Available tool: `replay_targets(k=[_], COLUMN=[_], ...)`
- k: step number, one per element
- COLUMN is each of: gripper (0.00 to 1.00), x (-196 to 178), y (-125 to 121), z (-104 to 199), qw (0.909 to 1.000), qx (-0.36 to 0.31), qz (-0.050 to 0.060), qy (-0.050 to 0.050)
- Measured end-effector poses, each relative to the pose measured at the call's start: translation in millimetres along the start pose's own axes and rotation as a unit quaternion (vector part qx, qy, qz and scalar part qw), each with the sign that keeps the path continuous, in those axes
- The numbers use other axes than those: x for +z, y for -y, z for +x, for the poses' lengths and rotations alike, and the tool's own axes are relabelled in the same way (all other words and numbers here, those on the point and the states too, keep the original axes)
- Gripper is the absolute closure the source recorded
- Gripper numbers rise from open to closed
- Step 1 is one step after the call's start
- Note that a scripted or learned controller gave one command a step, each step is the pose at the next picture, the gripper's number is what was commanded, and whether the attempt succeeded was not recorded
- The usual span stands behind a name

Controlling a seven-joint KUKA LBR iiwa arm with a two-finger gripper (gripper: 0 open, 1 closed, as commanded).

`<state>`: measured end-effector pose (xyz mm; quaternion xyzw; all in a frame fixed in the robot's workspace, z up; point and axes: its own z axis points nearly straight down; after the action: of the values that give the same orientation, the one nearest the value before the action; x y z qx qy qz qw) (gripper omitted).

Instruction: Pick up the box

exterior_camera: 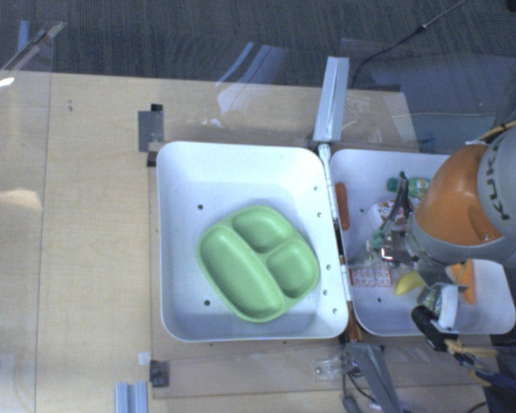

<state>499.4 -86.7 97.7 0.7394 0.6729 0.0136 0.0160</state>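
Hand lowered into right bin, above box

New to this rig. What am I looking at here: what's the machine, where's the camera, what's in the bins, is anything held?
One camera is fixed above a wooden bench and looks down at a slant. On the bench sit two shallow white bins side by side.

The grey arm with an orange band is a robot arm reaching in from the picture's right, over the right-hand white bin. Its gripper end is lost in the clutter beneath it, so I cannot tell whether it holds anything.

The left-hand white bin contains a light green plastic plate with three compartments. The right bin holds a jumble of small items: a thin reddish-orange stick by the left wall, a printed carton-like piece, something yellow. Most are too small to name.
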Motion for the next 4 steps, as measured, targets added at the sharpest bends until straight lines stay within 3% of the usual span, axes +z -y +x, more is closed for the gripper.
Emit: replay_targets(k=[1, 2, 3, 4], gripper=[1.00, 0.00, 1.00, 0.00], x=[-12, -11, -22, -22], y=[-3, -3, -6, -6], z=[-6, -3, -3, -3], qw=[1.0000, 1.0000, 1.0000, 1.0000], qx=[0.002, 0.001, 0.000, 0.000], qz=[-0.005, -0.003, -0.007, -0.007], qy=[0.005, 0.003, 0.003, 0.003])
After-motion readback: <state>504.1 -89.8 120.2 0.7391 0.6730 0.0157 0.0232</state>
